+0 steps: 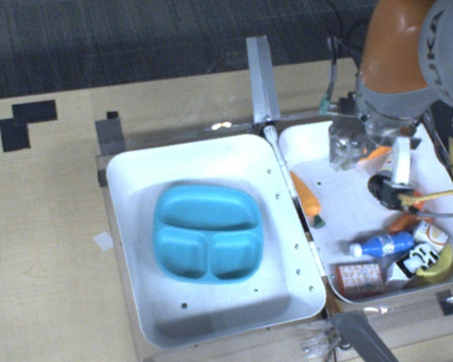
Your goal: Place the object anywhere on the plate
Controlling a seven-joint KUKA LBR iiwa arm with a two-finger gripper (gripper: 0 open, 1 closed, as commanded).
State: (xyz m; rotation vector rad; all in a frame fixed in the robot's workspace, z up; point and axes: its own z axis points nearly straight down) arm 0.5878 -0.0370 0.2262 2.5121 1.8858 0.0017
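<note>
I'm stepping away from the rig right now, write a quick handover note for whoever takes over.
Pincer: low over the upper part of the right bin; the view does not settle whether it has anything.
Plate: blue, three compartments, in the left bin, nothing on it.
Objects: all in the right bin. Carrot lies along its left wall; bottle, a box and other small items are crowded along the near edge.
Done: nothing placed yet.
Left: pick one object, carry it across to the left bin and set it anywhere on the plate.
</note>
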